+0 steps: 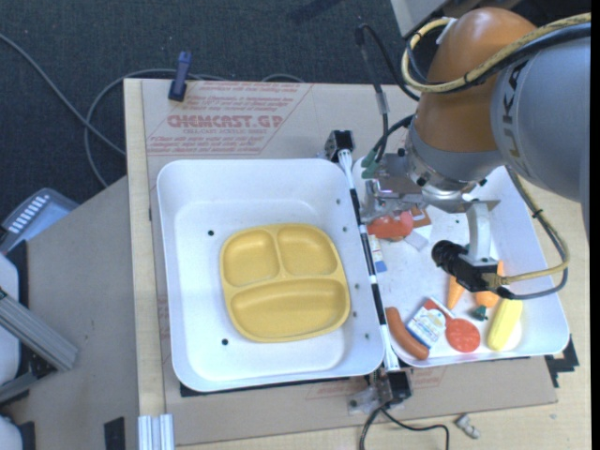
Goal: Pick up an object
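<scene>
My gripper (389, 204) is low over the far left part of the right bin (539, 251), close to the wall shared with the left bin. A red-orange toy piece (394, 226) lies right under it, partly covered by the gripper. Whether it is touched I cannot tell. Toward the near edge of the same bin lie a brown sausage (406, 334), a small printed packet (428, 323), a red round slice (462, 336), a yellow corn-like piece (503, 323) and an orange carrot (456, 292).
The left bin (187, 204) holds a yellow divided plate (283, 279) in its middle. A blue clip (178, 75) sits at the far left corner of the cardboard sheet (230, 120). The arm's bulky grey and orange wrist (478, 73) hangs over the right bin's far side.
</scene>
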`<state>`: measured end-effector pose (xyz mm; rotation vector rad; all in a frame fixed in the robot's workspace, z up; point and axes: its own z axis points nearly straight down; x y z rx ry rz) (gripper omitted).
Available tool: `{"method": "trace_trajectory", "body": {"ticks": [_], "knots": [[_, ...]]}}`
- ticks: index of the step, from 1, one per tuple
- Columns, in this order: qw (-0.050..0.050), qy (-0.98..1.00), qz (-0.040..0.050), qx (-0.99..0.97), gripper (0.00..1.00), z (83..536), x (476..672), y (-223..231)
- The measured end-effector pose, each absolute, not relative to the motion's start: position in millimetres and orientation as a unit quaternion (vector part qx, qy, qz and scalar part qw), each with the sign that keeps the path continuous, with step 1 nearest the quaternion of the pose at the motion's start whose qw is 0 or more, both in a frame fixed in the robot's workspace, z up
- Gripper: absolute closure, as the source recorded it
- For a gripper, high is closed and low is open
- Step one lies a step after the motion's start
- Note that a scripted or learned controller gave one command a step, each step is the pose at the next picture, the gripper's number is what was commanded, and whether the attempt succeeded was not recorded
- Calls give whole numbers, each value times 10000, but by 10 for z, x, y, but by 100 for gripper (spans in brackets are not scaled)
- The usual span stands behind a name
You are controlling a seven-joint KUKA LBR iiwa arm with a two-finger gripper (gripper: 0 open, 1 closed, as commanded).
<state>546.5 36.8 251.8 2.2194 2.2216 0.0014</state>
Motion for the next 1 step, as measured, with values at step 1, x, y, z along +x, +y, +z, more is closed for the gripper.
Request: {"method": "trace_trajectory", "body": {"ticks": [1], "knots": [[-9,7066,-10,7076,100,2607,5199,-363]]}}
